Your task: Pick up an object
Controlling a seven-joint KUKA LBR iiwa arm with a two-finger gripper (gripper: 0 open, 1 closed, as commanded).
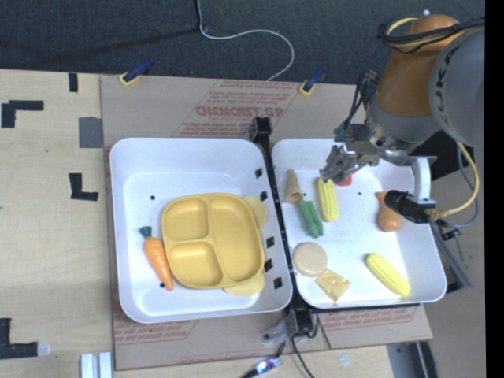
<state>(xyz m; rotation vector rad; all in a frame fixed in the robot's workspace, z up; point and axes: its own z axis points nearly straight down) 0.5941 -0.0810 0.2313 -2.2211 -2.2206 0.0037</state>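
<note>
1. The surface carries two shallow white bins side by side, the left bin and the right bin, resting on a cardboard sheet.
2. The arm reaches in from the right and hangs over the upper part of the right bin.
3. A yellow divided tray fills the middle of the left bin, with a toy carrot just beside its left edge.
4. In the right bin lie an ear of corn, a green pod touching it on the left, a tan cone, a round biscuit, a cheese wedge, a second corn cob and a brown-orange piece near the right wall.
5. The gripper sits just above the top end of the ear of corn; I cannot tell whether the fingers are spread or closed, and nothing is visibly between them.
6. Judgement: the pick looks not yet made. Every object lies in a bin, so closing on one, likely the corn, and lifting it remain.
</note>
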